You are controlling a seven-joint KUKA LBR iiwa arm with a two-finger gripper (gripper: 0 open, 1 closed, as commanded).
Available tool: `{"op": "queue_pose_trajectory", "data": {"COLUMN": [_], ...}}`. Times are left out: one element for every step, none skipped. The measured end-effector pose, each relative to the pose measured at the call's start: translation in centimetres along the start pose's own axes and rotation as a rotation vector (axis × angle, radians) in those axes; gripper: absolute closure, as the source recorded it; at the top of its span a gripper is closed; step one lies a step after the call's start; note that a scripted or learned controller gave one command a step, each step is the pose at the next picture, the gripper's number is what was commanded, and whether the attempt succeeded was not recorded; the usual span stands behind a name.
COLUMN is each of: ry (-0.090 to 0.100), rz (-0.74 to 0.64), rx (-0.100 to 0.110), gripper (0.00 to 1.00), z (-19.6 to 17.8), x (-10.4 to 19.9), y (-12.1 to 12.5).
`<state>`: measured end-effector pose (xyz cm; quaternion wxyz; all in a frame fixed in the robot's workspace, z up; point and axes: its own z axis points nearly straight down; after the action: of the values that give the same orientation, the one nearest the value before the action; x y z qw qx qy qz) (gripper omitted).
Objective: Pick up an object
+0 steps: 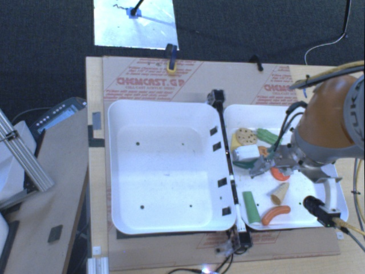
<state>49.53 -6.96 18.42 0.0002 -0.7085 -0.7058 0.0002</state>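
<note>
The gripper (258, 167) — whether released or clenched, I cannot tell — hangs low in the crowded right bin (340, 194), near its inner edge — the left bin (122, 116) offers open room.

This is a robotics lab, a test cell more than any lived-in room. A bench (97, 153) topped with a sheet printed "CHEMCAST GP" (151, 79) carries two shallow white bins (165, 110) clipped together along a black divider. Dark carpet (45, 33) surrounds it, with loose cables (328, 41) trailing across. An aluminium extrusion rail (23, 156) and a grey control box (57, 114) sit at the left. The grey-and-orange arm (328, 116) leans over the toy food (246, 136).
</note>
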Motion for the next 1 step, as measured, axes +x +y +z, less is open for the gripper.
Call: {"op": "queue_pose_trajectory", "data": {"ry": [-0.001], "rz": [-0.003], "rx": [-0.002], "gripper": [0.0], "z": [3.54], "x": [-3.87], "y": [2.32]}}
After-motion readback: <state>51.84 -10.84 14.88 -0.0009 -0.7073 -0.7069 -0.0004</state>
